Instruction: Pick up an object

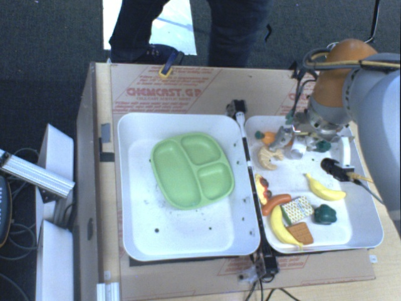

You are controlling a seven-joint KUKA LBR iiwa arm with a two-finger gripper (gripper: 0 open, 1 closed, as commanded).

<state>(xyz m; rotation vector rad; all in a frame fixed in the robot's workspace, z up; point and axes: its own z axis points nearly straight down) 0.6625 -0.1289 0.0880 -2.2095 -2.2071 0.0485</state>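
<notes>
My gripper (287, 143) hangs low over the far part of the right bin (369, 231), reaching in from the right. Just in front of it and to its left lies a pale tan croissant-shaped piece (270, 159). A small orange piece (268, 138) sits to the gripper's left, and a teal piece (322, 146) to its right. Nearer the front lie a yellow banana (324, 189), a second banana (281, 226), a red sausage (277, 204), a checkered block (297, 209), a dark green piece (324, 214) and a brown cracker (302, 233).
The left bin (141, 231) holds a green divided plate (192, 169). A black divider rail (248, 168) runs between the two bins. A person's dark legs (188, 17) stand behind the bench.
</notes>
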